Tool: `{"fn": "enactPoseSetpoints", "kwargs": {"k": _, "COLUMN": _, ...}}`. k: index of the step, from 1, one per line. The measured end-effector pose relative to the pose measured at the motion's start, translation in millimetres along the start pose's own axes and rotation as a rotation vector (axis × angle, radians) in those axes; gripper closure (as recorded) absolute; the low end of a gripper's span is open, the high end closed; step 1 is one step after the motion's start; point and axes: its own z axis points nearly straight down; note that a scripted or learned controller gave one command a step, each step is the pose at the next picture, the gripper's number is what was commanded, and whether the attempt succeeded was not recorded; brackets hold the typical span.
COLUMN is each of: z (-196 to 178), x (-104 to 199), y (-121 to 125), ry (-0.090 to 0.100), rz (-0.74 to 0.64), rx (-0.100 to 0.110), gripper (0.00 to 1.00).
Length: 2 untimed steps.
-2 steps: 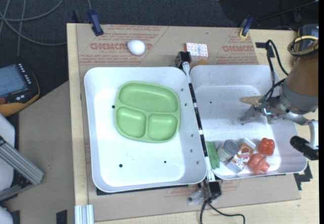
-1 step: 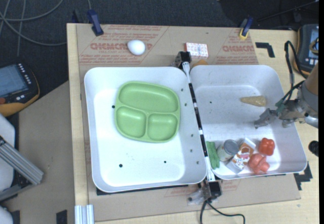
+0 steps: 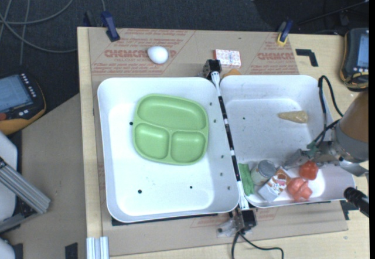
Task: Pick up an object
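Start at the lower right of the frame: your gripper (image 3: pixel 309 157) sits low over the right bin (image 3: pixel 263 96), reaching in from the right edge, with the grey arm (image 3: pixel 354 135) behind it. You cannot tell from this angle how its tip is set or whether it has anything.

Just below the tip lies a red piece (image 3: pixel 308 170), touching or nearly touching it. A second, larger red object (image 3: pixel 300 189) lies just beneath that, near the bin's lower wall. To their left, packed close, you have a small white carton with red print (image 3: pixel 274 186), a grey round thing (image 3: pixel 266 168), and a green strip (image 3: pixel 246 180) along the bin's left wall. A tan, flat scrap (image 3: pixel 293 116) rests well apart, in the bin's upper half.

The left bin (image 3: pixel 117 152) holds a green divided plate (image 3: pixel 171 129) toward its upper middle.

On the cardboard above the bins, you see a white ball (image 3: pixel 157 54) at the upper left and a small patterned box (image 3: pixel 228 57) near the centre.
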Motion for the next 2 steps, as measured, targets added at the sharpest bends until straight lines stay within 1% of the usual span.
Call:
{"fn": "enactPoseSetpoints", "kwargs": {"k": 1, "z": -11.5, "x": -0.6, "y": 1.9, "ry": -0.003, "rz": 0.0, "rx": -0.006, "gripper": 1.0}}
{"fn": "enactPoseSetpoints", "kwargs": {"k": 2, "z": -66.8, "x": 17.3, "y": 0.8, "ry": -0.002, "rz": -0.002, "rx": -0.003, "gripper": 1.0}}
